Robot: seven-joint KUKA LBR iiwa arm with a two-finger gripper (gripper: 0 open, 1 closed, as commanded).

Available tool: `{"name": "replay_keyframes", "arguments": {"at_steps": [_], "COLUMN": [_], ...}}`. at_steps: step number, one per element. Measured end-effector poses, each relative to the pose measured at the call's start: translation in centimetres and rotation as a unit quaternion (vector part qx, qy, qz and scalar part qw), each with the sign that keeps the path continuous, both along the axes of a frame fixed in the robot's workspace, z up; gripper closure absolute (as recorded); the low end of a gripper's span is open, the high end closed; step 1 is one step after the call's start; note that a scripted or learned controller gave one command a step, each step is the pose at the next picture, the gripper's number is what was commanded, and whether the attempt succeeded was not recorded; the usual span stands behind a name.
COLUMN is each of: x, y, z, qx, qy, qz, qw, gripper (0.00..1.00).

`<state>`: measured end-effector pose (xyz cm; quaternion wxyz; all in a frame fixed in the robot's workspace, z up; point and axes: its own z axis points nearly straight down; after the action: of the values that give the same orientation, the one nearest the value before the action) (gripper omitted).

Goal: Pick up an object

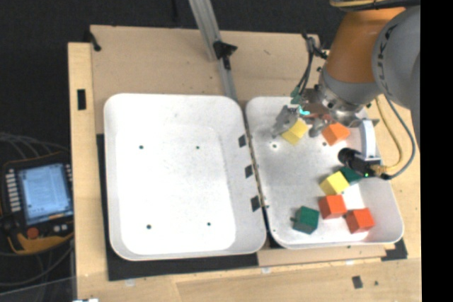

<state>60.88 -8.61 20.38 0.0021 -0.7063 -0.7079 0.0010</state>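
My gripper (291, 122) sits low over the upper part of the right bin (277, 223), and a yellow block (296, 131) shows at my fingertips; I judge I am clamped on it, though the view is small. An orange block (335, 132) lies just beside it toward my arm. Lower in the same bin lie another yellow block (335, 183), a dark green one (350, 175), two orange-red ones (332, 206) and a green one (306, 219). The left bin (117, 173) is beyond. I judge this the grasp step; next is a straight lift, watching for slip.
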Motion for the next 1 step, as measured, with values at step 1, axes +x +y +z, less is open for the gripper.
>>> {"name": "replay_keyframes", "arguments": {"at_steps": [1], "x": [0.1], "y": [-0.03], "z": [0.27], "qx": [-0.0002], "qy": [-0.003], "qz": [-0.001], "qw": [1.0], "gripper": [0.0]}}
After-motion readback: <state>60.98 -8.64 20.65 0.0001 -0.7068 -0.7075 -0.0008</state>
